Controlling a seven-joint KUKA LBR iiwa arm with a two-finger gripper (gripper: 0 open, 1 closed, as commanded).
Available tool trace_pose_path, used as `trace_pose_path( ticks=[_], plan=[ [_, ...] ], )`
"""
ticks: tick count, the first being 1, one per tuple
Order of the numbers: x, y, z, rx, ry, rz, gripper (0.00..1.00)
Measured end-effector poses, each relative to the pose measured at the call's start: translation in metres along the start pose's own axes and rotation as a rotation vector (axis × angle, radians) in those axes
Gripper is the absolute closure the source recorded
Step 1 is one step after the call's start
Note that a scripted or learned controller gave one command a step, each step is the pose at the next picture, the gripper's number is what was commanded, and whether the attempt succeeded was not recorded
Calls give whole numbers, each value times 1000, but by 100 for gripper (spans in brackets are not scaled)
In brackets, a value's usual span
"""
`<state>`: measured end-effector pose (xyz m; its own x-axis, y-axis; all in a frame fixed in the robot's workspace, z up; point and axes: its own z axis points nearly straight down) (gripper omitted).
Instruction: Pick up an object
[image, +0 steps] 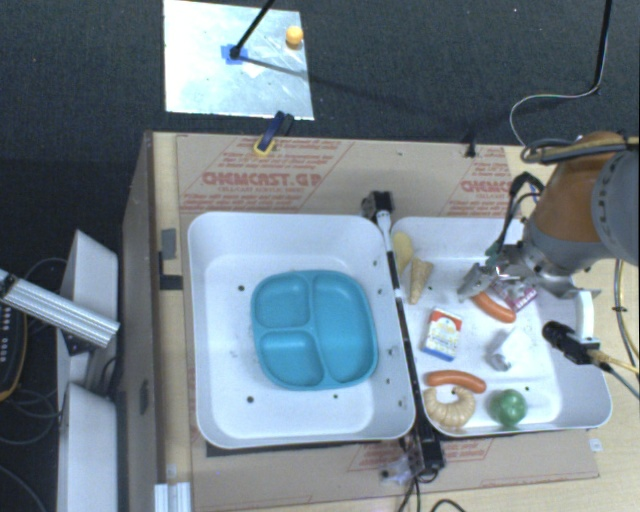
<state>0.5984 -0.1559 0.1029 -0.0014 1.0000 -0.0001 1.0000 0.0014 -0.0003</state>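
Camera view shows me the tool (487, 278) low in the right bin (575, 400), just above a sausage (494, 306); I cannot tell its opening.

Single fixed camera, mounted above the table (300, 165) and looking down at a slant. Both white bins framed whole: left bin (215, 300) near centre, right bin (575, 395) toward the right side. Far edge of the table toward the top, near edge at the bottom. Arm (580, 205) entering from the right. Moderate distance, dark floor (70, 100) visible beyond the table
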Motion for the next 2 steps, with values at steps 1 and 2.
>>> trace_pose_path(
  ticks=[1, 2],
  plan=[
    [-29, 43, -34, -5, -2, -2, 0],
    [1, 28, 13, -12, -6, -3, 0]
  ],
)
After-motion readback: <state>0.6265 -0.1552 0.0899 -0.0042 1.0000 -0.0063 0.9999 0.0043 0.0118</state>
